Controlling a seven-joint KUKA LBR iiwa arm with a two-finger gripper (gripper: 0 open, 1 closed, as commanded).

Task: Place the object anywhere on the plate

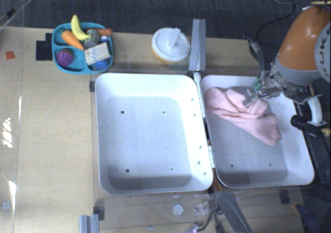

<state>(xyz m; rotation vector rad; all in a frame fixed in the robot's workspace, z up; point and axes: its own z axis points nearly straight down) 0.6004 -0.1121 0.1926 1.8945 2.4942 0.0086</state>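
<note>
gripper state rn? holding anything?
End effector: down at the pink cloth in the right bin, at the cloth's upper edge. Open or closed cannot be told; no grasp is confirmed.

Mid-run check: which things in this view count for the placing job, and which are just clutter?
In the job:
- crumpled pink cloth in the right white bin
- two-finger gripper at the cloth's top edge

Lying about:
- blue divided tray of toy food
- round white lidded cup
- left white bin
</note>
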